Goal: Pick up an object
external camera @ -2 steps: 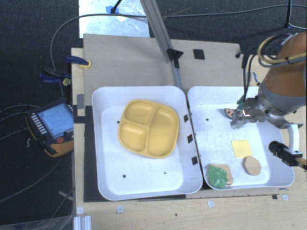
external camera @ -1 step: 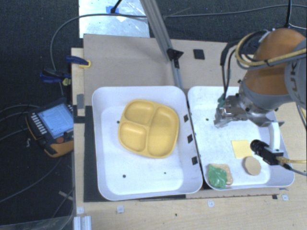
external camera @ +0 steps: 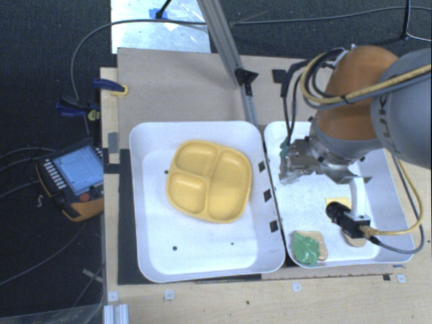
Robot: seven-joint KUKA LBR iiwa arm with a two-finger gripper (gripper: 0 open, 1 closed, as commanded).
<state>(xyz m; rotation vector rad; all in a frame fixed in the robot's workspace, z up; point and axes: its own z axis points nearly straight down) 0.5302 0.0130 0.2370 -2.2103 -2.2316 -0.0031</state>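
Two white bins are seen: a yellow divided plate (external camera: 209,181) in the left bin (external camera: 152,248); a green-topped object (external camera: 308,247) in the right bin (external camera: 398,181), at five o'clock from the gripper (external camera: 291,164).

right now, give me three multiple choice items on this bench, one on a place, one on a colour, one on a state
1. Where does the divided plate lie?
A. in the left bin
B. in the right bin
C. on the bench outside both bins

2. What colour is the plate?
A. blue
B. yellow
C. red

3. How does the plate lie?
A. flat, compartments facing up
B. flipped upside down
C. standing on its edge

Answers:
1. A, the plate sits inside the left bin, while the end effector is over the right bin.
2. B, all of it is pale yellow.
3. A, its compartments open upward toward the camera.

The right bin also holds a small green object near its front edge.
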